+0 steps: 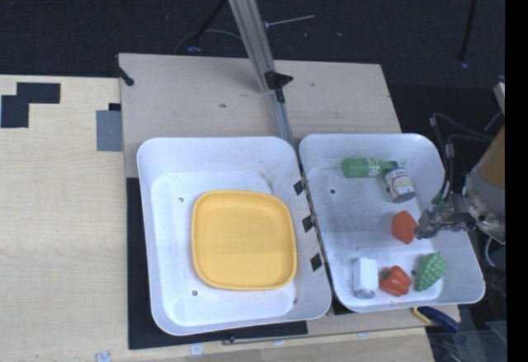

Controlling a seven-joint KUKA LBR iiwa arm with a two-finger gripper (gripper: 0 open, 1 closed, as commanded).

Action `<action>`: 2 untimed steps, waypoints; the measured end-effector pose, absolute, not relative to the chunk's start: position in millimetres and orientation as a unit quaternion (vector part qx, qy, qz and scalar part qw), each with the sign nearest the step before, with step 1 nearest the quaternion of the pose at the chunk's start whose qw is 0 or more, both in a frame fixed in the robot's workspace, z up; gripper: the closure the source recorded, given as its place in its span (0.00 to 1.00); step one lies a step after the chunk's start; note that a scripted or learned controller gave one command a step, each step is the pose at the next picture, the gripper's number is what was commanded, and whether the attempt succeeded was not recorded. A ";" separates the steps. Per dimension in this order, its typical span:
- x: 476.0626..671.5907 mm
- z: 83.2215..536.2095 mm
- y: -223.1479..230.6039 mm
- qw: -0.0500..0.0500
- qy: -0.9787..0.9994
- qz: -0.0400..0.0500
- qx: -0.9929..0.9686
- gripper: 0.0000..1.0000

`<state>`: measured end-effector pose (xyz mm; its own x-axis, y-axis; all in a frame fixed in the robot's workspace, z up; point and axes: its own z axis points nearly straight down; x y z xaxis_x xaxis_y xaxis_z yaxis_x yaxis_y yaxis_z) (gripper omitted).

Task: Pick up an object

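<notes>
- Gripper [426, 227]: low over the right bin's [363, 150] right side, its tip just beside a red block [403, 227]; whether it is released or clenched cannot be told, and nothing is seen held.
- Right bin, far end: green bottle [368, 167] lying on its side, a small can [400, 185] near its cap.
- Right bin, near end: white box [365, 276], red pepper [396, 279] and green bumpy toy [430, 270] in a row.
- Left bin [165, 179]: yellow plate [244, 239] lying flat.
</notes>
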<state>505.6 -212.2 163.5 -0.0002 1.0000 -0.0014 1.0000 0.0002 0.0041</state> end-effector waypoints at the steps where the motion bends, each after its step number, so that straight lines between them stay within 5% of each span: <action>1: 507.6 211.2 -203.0 0.002 0.707 0.001 0.707 1.00; 2: 508.1 253.0 -200.6 0.001 0.707 0.001 0.707 1.00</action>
<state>508.1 -200.6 253.0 0.0000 1.0000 -0.0010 1.0000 0.0000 0.0030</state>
